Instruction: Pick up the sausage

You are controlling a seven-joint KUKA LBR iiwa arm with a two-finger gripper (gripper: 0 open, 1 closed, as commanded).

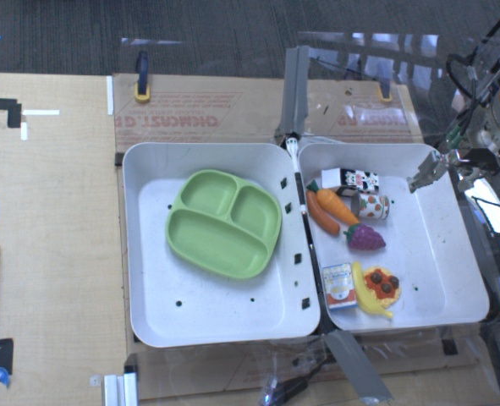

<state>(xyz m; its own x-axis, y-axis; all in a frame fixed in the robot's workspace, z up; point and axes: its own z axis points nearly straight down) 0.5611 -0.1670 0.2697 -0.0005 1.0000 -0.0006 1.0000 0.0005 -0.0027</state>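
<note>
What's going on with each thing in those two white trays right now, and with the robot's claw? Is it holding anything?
Green divided plate: flat in the left bin.
Sausage: lying in the right bin, against the carrot.
Can: on its side.
Grapes: lying loose.
Juice carton: lying flat.
Banana: beside the carton.
Pizza slice: resting on the banana.
Gripper: at the right bin's far right rim, holding nothing visible.

One fixed camera here, perched high above the worktop (46, 227) and tipped down at a slant, far enough back to catch both white bins whole: left bin (140, 252), right bin (453, 269). It faces the bench's far edge, dark floor (233, 7) along the top, the arm (486, 74) coming in from the right.
</note>
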